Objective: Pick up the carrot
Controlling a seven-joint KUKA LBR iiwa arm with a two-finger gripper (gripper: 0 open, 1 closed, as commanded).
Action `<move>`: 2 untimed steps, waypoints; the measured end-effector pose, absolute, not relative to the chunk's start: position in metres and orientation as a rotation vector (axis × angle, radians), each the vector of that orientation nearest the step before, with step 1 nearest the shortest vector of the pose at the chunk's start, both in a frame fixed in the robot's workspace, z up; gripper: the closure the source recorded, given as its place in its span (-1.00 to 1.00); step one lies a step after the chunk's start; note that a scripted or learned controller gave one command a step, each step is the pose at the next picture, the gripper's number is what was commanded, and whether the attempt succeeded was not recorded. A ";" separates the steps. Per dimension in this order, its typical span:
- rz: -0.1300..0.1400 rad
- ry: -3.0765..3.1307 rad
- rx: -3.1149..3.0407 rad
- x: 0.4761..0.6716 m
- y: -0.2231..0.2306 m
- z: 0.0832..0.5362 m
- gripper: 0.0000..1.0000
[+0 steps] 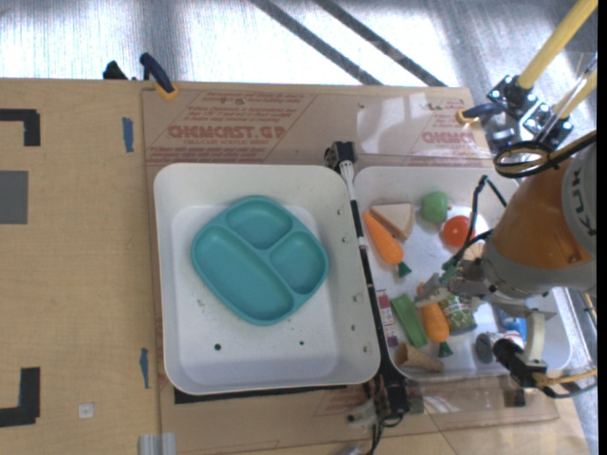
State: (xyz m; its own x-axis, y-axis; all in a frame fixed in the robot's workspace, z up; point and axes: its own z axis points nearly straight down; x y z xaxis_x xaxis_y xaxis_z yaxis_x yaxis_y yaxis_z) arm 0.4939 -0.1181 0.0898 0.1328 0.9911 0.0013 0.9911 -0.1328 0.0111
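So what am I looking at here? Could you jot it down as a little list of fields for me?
left bin: holds a teal divided plate
right bin: holds toy food
carrots: one near the bin divider, another lower down
other food: bread wedge, green item, tomato, cucumber
arm: reaches in from the right, over the right bin
gripper: low among the food, above the lower carrot

Scene brightly, evenly lit; striped daylight falls across the floor (313,17) at top. Mild glare on white bins (180,282). Focus slightly soft.
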 end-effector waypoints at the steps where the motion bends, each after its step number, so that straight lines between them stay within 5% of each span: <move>1: 0.019 2.052 2.357 0.496 -0.120 0.102 1.00; 2: 0.014 2.056 2.360 0.495 -0.119 0.100 -1.00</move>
